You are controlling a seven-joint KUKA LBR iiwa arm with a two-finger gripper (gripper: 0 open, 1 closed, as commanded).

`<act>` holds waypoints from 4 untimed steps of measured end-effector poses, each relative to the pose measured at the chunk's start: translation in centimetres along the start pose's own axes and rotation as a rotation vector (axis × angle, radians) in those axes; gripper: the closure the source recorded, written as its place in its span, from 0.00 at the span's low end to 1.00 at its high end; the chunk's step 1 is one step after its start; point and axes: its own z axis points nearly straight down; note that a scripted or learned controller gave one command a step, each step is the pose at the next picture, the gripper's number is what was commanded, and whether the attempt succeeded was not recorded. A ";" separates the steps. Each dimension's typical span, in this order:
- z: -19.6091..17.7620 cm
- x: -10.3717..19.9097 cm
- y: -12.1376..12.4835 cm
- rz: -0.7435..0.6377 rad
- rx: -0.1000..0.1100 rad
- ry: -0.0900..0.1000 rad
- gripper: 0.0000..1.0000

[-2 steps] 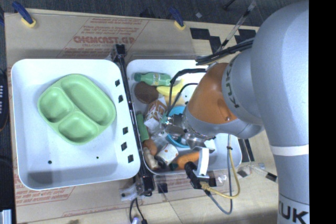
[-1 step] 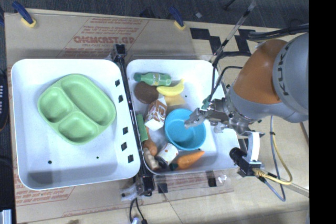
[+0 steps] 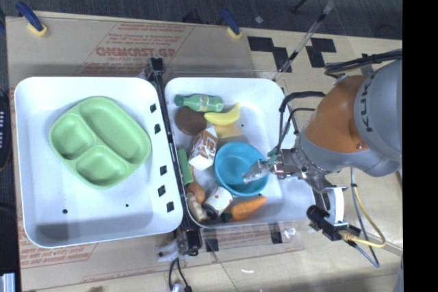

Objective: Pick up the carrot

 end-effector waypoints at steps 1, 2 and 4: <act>3.0 -0.5 0.2 -0.167 -0.001 0.002 0.00; 1.7 -0.7 0.6 -0.171 -0.010 -0.003 1.00; 3.1 0.9 0.8 -0.654 -0.027 -0.029 0.00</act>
